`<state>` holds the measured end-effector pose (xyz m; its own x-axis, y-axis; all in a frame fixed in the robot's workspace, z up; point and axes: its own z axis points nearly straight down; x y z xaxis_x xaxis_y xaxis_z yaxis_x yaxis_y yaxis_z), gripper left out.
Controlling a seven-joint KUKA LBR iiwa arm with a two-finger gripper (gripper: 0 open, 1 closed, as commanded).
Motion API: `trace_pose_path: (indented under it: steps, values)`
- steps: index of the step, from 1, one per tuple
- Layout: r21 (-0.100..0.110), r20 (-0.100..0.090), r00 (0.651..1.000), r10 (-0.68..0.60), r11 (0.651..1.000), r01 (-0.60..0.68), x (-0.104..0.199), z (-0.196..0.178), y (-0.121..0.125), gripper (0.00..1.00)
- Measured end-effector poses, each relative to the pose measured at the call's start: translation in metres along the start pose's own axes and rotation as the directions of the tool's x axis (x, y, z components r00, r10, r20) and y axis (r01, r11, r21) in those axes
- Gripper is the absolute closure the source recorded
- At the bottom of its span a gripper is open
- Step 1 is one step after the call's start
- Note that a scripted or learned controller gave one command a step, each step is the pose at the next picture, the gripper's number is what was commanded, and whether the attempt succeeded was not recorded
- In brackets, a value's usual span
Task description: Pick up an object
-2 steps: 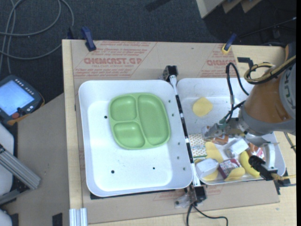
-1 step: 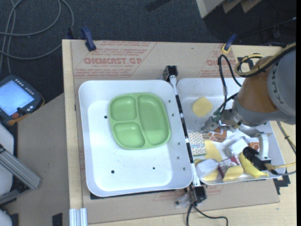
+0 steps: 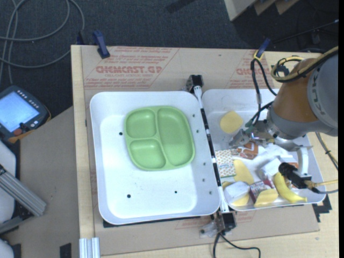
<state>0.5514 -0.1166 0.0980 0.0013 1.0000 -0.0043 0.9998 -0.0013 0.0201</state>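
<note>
- Camera view showed the gripper low inside the right bin, its dark metal parts down among the clutter near the bin's middle; whether it was clenched, released or grasping anything could not be told, as the wrist hid it.
- The arm entered from the right edge, its orange band sitting just above the grey wrist, and leaned down and leftward over the bin's right half.
- Black and yellow cables ran across the arm's top and down the bin's far side.
- Just left of the gripper lay a round yellow object, close to it but with a slim gap of white floor between.
- Nearer the camera, the right bin held a crowded pile: a banana by the near right rim, pale yellow wedge-shaped pieces, a small red-and-white packet and a patterned card against the left wall.
- Open floor in that bin remained mostly at the far left corner.
- The left bin touched the right one along a shared edge and held a green divided tray, set toward its far side, with bare white floor all around, widest at the near end.
- Both bins sat on a brown board, held by blue clamps at the far edge.
</note>
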Motion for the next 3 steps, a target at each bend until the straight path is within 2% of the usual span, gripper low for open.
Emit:
trace_pose_path:
  steps: [1, 2, 3]
  values:
    - [-0.02, 0.02, 1.0, 0.006, 1.0, -0.005, -0.008, -0.014, 0.004, 1.0]
    - [0.019, -0.003, 1.0, -0.001, 1.0, 0.001, -0.021, -0.11, -0.061, 1.0]
    - [0.02, -0.004, 1.0, -0.001, 1.0, 0.001, -0.02, -0.109, -0.061, 0.0]
